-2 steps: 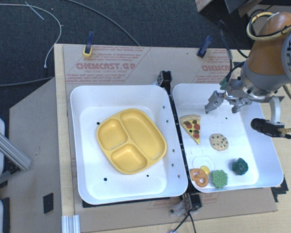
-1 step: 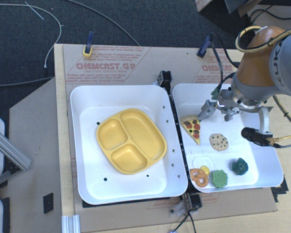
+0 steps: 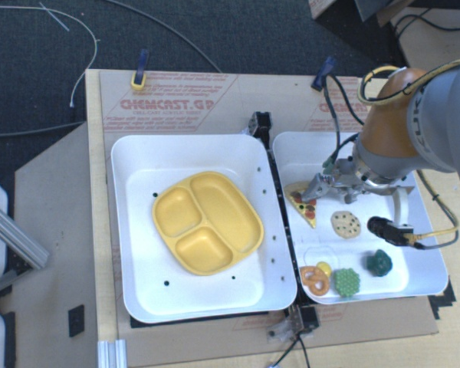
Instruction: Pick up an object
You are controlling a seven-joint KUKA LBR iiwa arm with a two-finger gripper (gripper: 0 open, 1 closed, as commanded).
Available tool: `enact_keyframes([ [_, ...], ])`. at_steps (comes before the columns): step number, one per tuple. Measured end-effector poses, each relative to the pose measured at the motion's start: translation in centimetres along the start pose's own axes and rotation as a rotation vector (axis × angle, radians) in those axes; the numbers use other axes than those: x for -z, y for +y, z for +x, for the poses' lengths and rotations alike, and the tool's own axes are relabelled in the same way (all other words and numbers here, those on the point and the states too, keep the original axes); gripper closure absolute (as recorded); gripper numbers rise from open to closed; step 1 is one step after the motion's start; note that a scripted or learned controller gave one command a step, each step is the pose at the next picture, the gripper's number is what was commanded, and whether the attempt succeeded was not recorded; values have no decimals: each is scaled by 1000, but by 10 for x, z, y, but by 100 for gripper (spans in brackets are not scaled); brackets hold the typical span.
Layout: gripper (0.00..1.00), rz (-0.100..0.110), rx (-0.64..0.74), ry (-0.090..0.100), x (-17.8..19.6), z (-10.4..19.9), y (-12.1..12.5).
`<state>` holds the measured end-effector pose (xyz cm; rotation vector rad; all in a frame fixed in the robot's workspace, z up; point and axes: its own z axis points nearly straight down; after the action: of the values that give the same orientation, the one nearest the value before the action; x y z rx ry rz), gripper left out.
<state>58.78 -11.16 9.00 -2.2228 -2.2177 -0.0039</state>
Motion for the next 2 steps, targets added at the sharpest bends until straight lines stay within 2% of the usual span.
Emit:
enact_keyframes([
  [1, 0, -3, 3, 0, -1, 0, 2],
  [2, 100, -11, 3, 1, 12, 2, 5],
])
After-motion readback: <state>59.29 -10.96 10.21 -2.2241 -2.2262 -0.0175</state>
